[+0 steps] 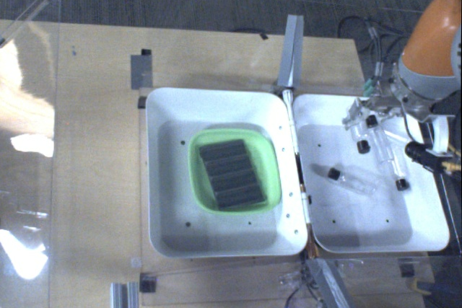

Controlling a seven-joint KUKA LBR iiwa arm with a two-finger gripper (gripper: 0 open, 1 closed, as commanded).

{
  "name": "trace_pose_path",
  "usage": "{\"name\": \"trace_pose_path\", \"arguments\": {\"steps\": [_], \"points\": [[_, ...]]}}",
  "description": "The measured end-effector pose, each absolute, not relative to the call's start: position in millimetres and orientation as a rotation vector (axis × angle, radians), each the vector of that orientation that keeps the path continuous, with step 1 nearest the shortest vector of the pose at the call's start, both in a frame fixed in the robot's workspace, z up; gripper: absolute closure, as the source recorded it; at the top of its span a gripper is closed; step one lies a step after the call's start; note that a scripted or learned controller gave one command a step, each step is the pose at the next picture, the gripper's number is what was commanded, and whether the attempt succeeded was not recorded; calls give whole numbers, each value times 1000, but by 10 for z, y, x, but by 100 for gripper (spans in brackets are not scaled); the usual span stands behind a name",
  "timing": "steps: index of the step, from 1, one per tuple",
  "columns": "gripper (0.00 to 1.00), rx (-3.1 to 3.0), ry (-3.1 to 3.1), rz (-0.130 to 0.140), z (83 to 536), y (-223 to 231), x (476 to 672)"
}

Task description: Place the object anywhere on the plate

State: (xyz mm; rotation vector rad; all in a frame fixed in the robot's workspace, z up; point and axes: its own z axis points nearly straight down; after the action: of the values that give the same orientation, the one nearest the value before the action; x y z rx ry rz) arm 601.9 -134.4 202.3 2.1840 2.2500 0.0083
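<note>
Nearest my camera is the front rim of the left bin (216, 253), and in that bin sits the green plate (268, 155), squarish with rounded corners, carrying a dark ribbed block (231, 173) across most of its middle.

The object I take to be mine lies in the right bin (426, 234): a clear plastic tube with a black cap (350, 179), lying flat on the bin floor, left of centre and apart from the walls. Two more clear capped tubes (386, 155) show up and to its right, close under the gripper (368, 119); I cannot tell whether those lie on the floor or belong to the tool.

The gripper hangs over the far part of the right bin, below the orange band (433, 32) of the arm. I see nothing between its fingers, and I cannot tell how they stand.

I judge this to be the reach step, before any grasp; the plate has received nothing from the right bin. Next I need the gripper brought towards me and left over the tube, turned across its length, then lowered. The tube is clear and round, so it may roll or slip. The free margin on the plate is narrow.
</note>
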Motion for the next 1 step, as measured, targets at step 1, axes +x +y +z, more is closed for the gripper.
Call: {"name": "trace_pose_path", "arguments": {"steps": [1], "points": [[100,2158,2279,5,2047,-677,5962]]}}
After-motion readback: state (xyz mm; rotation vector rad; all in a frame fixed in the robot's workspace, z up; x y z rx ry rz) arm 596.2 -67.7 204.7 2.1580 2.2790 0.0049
